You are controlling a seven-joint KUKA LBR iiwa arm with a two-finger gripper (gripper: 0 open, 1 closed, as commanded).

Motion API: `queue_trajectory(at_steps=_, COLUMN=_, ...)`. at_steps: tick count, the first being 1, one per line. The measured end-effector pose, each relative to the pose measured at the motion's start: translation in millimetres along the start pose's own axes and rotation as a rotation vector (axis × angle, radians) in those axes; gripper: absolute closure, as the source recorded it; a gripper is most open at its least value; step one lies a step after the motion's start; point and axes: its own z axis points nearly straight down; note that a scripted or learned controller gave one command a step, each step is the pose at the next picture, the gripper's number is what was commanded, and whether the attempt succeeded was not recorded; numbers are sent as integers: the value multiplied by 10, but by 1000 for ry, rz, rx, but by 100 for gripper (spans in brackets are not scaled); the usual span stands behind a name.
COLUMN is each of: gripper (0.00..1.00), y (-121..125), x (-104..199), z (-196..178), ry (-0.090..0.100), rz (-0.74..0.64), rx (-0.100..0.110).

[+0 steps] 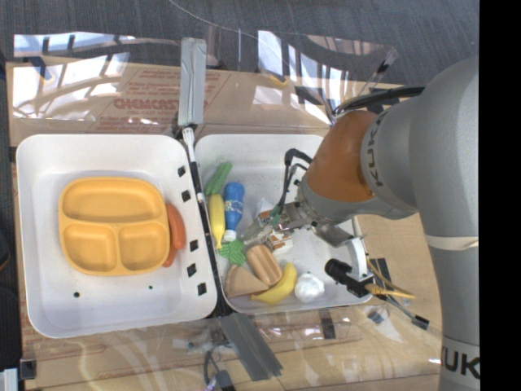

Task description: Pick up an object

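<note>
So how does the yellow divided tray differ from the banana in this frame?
The yellow divided tray lies in the left bin, with an orange carrot-like toy against its right edge; the banana lies in the right bin among crowded toys. The tray is much larger, flat and rounded-rectangular with three compartments; the banana is small and curved. The tray's yellow leans orange, the banana's is brighter. Both are yellow and rest untouched.

The right bin holds a jumble: blue bottle, banana, hot dog bun, white ball, green pieces
</note>
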Motion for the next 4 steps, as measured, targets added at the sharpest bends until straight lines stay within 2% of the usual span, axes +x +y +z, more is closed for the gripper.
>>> queue_trajectory(at_steps=1, gripper=100, y=7, x=-9, z=-100, ry=-1, rz=-4, rx=0)
queue_trajectory(at_steps=2, gripper=100, y=158, x=1265, z=-1012, ry=1, rz=223, rx=-4)
queue_trajectory(at_steps=3, gripper=100, y=740, x=1031, z=-998, ry=-2, rz=-3, rx=-3)
queue_trajectory(at_steps=4, gripper=100, y=360, x=988, z=-1273, ry=0, rz=139, rx=0)
